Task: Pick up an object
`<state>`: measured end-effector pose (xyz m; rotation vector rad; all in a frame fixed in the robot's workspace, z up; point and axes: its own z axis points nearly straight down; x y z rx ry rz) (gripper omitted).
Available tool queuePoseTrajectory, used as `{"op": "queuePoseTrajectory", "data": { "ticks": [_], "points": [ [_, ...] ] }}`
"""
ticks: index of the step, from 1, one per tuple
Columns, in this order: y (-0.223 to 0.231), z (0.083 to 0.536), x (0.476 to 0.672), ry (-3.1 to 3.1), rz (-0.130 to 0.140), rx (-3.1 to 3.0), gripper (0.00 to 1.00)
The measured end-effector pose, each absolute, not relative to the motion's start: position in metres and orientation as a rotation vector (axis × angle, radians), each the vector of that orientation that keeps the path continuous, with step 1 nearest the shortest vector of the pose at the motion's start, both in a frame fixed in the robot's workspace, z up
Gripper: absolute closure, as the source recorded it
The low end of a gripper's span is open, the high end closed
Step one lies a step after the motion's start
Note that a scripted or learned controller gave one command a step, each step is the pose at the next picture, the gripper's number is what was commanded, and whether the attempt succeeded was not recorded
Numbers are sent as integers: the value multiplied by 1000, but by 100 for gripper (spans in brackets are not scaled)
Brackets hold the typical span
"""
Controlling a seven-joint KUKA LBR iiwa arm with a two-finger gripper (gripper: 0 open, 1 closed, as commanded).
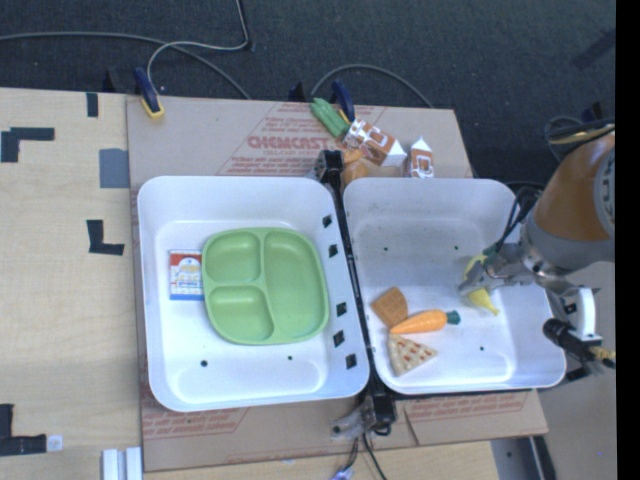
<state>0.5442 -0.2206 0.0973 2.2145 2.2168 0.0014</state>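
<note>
In the right bin (420,218) lie an orange toy carrot (420,321), a brown bread-like piece (389,304) and a tan pizza-like wedge (410,353). A small yellow object (484,300) lies near the bin's right side. My gripper (483,272) hangs low over the right bin, just above and touching or nearly touching the yellow object. The grey wrist and orange band (575,203) rise to the right of it.
The left bin (160,228) holds a green divided plate (266,284) and a small printed card (185,275). Behind the bins on the cardboard lie a green item (329,118) and small cartons (372,146). Cables run across the dark floor at the back.
</note>
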Motion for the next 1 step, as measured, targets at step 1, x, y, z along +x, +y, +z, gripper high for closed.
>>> {"op": "queuePoseTrajectory", "data": {
  "ticks": [1],
  "points": [
    [-139, 86, 600, 2223, 6, 2216, 100]
  ]
}}
